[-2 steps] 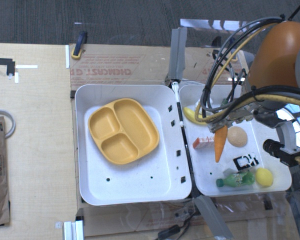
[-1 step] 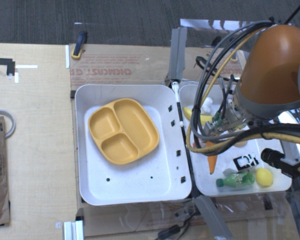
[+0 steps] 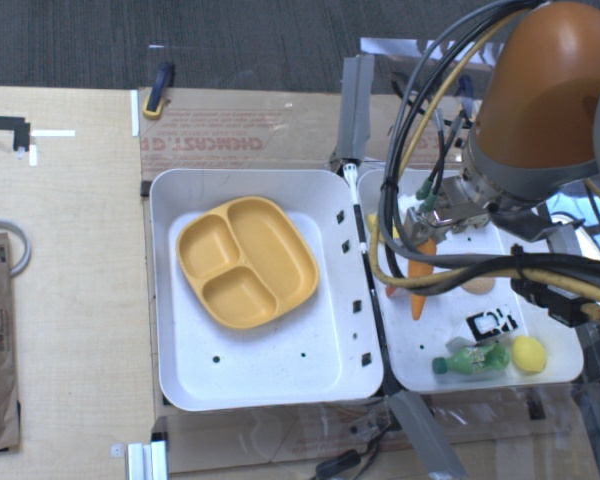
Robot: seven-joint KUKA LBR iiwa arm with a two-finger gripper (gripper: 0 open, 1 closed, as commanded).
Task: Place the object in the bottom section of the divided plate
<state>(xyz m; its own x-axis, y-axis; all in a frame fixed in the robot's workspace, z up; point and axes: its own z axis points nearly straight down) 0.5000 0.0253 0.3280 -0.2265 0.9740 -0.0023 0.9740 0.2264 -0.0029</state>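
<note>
A yellow divided plate lies in the left white bin. It has one large section on its right side and two small ones, and nothing lies in any of them. In the right bin, an orange carrot pokes out from under the arm's wrist, pointing toward the front. My gripper hangs over the carrot's upper end, mostly hidden by the wrist, cables and hoses. Whether it is touching the carrot cannot be made out.
At the front of the right bin lie a green bottle, a yellow lemon and a black-and-white tag. A pale round item sits beside the hoses. A ridge with black clips separates the bins.
</note>
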